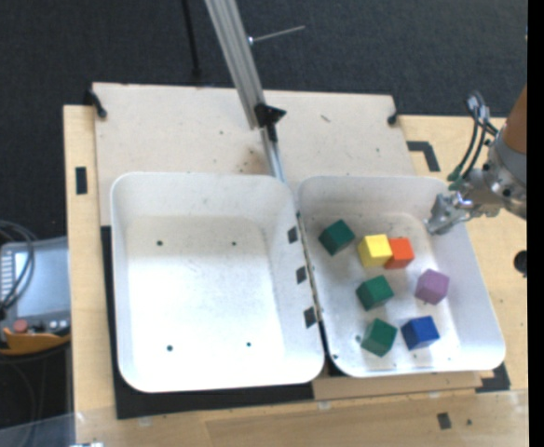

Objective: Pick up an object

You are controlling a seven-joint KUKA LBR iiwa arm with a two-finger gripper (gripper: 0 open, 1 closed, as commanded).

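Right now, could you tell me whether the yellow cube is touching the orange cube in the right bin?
Yes, the yellow cube sits directly against the orange cube, with no gap visible between them.

A wooden bench (84, 250) bears two white bins (207, 277) side by side.

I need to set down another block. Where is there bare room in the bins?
The left white bin has bare floor wall to wall. The right white bin is crowded mid-floor, from the yellow cube to the blue cube; a strip along its far wall is bare.
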